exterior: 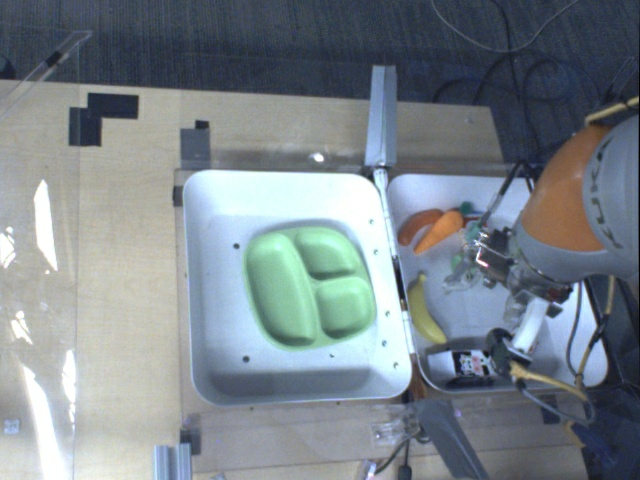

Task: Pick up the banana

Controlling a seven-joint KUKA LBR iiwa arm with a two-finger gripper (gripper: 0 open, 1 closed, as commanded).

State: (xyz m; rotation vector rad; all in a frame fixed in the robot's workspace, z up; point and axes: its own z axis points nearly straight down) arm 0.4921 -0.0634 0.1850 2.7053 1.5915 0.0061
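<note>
Banana point(425, 311) lies in the right bin point(452, 190), against its left wall, below the carrot point(436, 230) and apart from the tool point(480, 258). Judged best approach: descend over the banana's mid-length, jaws across its short axis, clear of the wall. Tool largely masked by wrist and cabling; open or closed, cannot tell.

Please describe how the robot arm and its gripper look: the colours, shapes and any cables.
The arm is bulky and rounded, grey with a wide orange band above the wrist. Below the band come smaller metallic parts of the gripper, with a small red light or mark on them. Thin dark cables run along the wrist, and a white cylindrical piece sticks out below.
</note>
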